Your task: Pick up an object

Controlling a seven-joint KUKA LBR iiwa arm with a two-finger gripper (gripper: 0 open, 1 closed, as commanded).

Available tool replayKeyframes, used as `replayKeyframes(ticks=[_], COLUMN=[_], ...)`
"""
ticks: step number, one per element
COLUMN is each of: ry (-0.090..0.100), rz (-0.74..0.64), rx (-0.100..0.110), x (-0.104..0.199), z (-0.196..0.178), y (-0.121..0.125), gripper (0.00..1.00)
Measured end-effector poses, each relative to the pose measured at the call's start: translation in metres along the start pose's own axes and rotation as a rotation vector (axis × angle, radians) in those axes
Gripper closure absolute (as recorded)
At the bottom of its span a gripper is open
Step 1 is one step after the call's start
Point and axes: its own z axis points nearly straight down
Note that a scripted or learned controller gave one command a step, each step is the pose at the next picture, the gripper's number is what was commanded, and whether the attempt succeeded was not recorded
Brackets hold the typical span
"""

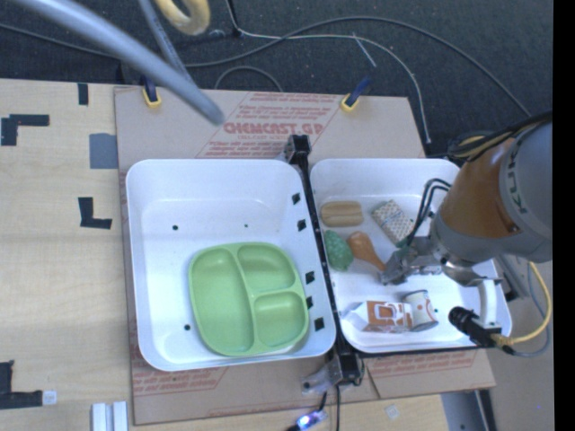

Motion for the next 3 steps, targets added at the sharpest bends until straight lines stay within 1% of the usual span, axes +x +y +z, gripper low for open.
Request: replayKeyframes(ticks=[1, 2, 3], ry=[0.002, 0.001, 0.003], rz=[0.000, -0.002, -0.001], rx=[-0.001, -0.002, 0.001], x=[-0.006, -0.004, -0.004], z=[-0.044, -0.092, -0.105], y=[0.004, 0.014, 0.014], gripper=[1.00, 1.00, 1.00])
